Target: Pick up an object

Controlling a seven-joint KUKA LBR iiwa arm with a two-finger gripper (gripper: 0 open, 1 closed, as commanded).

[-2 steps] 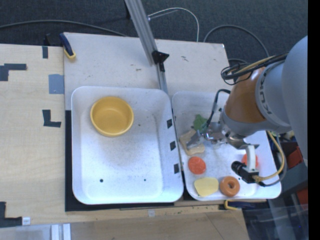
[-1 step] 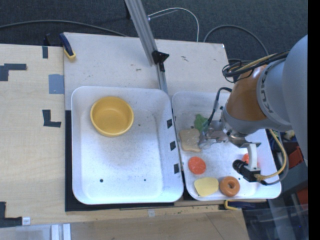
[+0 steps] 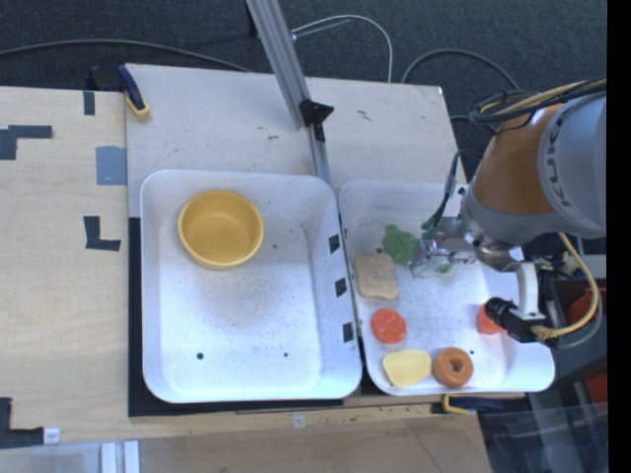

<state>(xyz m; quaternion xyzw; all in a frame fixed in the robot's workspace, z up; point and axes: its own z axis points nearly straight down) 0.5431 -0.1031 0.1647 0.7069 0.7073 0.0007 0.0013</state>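
Note:
The right bin (image 3: pixel 394 203) holds a green leafy piece (image 3: pixel 398 243), a tan bread slice (image 3: pixel 376 276), a red tomato slice (image 3: pixel 388 327), a pale yellow piece (image 3: pixel 406 368), a brown donut (image 3: pixel 454 367) and a small red object (image 3: pixel 489 319) at its right side. My gripper (image 3: pixel 434 260) hangs low over the middle of this bin, just right of the green piece and the bread. Nothing shows between its tips. The grey arm with its orange band (image 3: pixel 513 170) reaches in from the right.
A yellow bowl (image 3: pixel 220 228) sits in the upper left of the left bin (image 3: pixel 237 363). A slanted metal pole (image 3: pixel 281 52) ends at a black clamp above the bins' shared wall. Cables lie behind the bench and beside the arm.

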